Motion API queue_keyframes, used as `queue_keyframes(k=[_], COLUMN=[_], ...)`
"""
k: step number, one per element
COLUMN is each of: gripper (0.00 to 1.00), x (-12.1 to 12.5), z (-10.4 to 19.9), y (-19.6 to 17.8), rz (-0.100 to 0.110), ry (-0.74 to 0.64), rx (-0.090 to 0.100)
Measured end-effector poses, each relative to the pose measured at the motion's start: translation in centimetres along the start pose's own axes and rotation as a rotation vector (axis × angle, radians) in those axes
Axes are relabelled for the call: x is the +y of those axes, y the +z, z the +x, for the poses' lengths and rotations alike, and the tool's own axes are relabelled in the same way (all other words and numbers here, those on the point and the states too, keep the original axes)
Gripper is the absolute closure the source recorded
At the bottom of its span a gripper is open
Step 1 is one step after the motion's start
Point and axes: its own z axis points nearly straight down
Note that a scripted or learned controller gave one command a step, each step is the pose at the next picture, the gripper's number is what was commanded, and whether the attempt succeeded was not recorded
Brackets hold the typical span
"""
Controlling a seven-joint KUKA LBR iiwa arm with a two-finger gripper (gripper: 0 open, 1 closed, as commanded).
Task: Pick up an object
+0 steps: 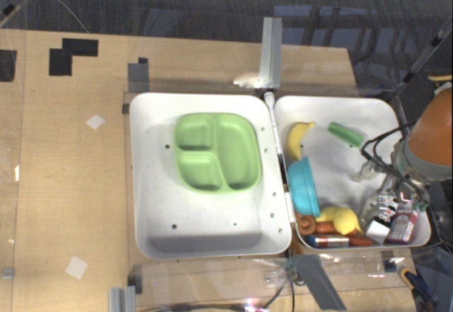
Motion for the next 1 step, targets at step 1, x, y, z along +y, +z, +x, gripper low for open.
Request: queue_keyframes(k=[1], gripper=[1.00], x=[0.11], z=[-0.57], y=[-1.46], rz=[0.003], ry=[-0.008], rx=[-0.015])
